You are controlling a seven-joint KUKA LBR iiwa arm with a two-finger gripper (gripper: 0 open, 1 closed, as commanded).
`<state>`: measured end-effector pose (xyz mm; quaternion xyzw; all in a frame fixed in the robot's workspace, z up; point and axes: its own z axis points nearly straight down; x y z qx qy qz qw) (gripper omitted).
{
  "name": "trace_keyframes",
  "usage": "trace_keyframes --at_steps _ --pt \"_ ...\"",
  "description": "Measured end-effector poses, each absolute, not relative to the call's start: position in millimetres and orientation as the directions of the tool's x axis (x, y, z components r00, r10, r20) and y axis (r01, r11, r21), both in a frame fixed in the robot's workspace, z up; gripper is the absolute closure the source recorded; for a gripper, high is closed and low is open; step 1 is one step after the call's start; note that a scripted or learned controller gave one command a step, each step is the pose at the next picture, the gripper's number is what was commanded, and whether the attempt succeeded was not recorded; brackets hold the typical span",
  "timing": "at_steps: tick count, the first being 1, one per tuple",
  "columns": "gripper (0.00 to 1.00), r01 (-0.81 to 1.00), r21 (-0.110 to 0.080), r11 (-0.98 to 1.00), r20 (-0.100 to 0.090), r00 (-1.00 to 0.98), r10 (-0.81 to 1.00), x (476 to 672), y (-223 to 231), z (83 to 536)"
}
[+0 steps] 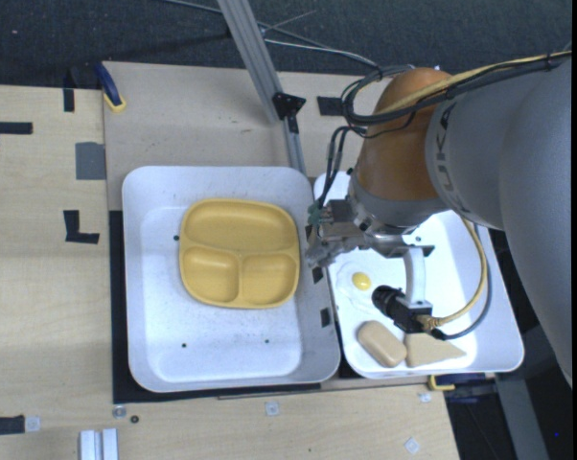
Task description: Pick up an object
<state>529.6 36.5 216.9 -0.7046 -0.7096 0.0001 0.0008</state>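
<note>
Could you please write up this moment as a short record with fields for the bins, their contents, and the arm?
left bin: holds a yellow divided plate, lying flat with three compartments
right bin: holds a small yellow piece, a tan bread-like roll and a pale wedge beside the roll
arm: reaches in from the right, over the right bin's upper part
gripper: low at the divider between the bins, next to the plate's right edge
grasp: nothing seen held

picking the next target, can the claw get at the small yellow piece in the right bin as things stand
Probably yes. The small yellow piece lies on bare floor of the right bin, apart from the tan pieces nearer the front, and the claw hangs beside it by the bin's left wall.
</note>
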Motion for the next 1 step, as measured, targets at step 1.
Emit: trace_keyframes --at_steps 1 --pt "1.00 1.000 -0.003 0.007 0.001 -0.007 1.000 526.2 97.2 212.3"
